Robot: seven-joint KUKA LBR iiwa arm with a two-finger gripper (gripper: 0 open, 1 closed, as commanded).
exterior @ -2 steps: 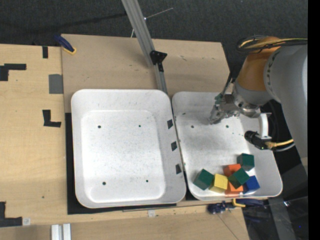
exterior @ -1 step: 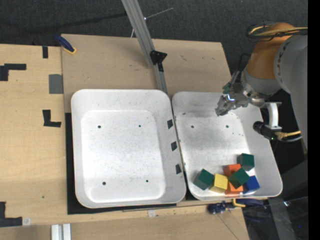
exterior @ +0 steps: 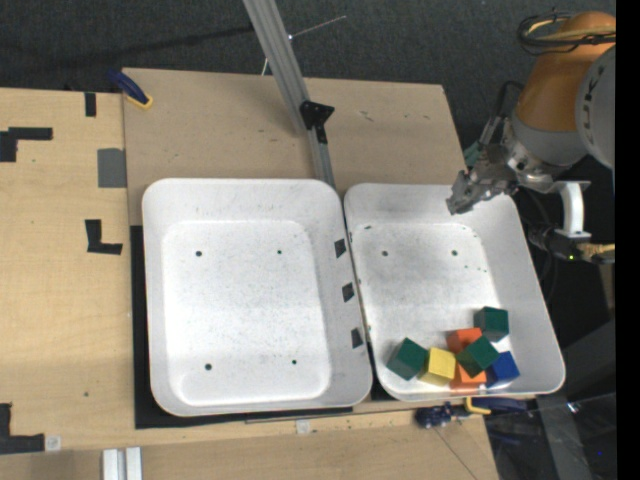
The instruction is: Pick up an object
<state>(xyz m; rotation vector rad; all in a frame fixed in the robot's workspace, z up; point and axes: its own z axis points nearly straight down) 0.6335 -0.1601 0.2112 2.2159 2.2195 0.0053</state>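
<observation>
arm [exterior: 560, 98]: grey with an orange band, reaching in from the right, its wrist above the far right corner of the right bin.
gripper [exterior: 462, 200]: pointing down and to the left, over the far rim of the right bin, near that bin's back right corner; nothing is seen between its fingers. whether they stand wide or narrow cannot be told, they are too small and dark here.
right bin [exterior: 430, 248]: shallow, white, speckled; most of its floor is bare, and all the blocks lie bunched in its near right corner.
blocks: a dark green block [exterior: 407, 358] sits furthest left of the bunch, a yellow block [exterior: 440, 365] touches it on its right, an orange block [exterior: 463, 340] lies behind, another green block [exterior: 479, 354] rests partly on the orange, a teal green block [exterior: 492, 320] stands at the back of the group, and a blue block [exterior: 503, 367] sits at the near right, close to the bin wall.
gap to gripper: the bunch lies well apart from the gripper, at the opposite end of the same bin.
left bin [exterior: 240, 288]: white, touching the right bin along the middle seam.
around: a slanted metal pole [exterior: 285, 63] crosses the bench from the top and ends at the seam between the bins; black tape marks [exterior: 95, 236] lie on the wooden bench [exterior: 60, 308] to the left; a blue and yellow clamp [exterior: 130, 88] sits at the far left of the board.
in the way: the blocks press against one another and against the bin's near wall.
</observation>
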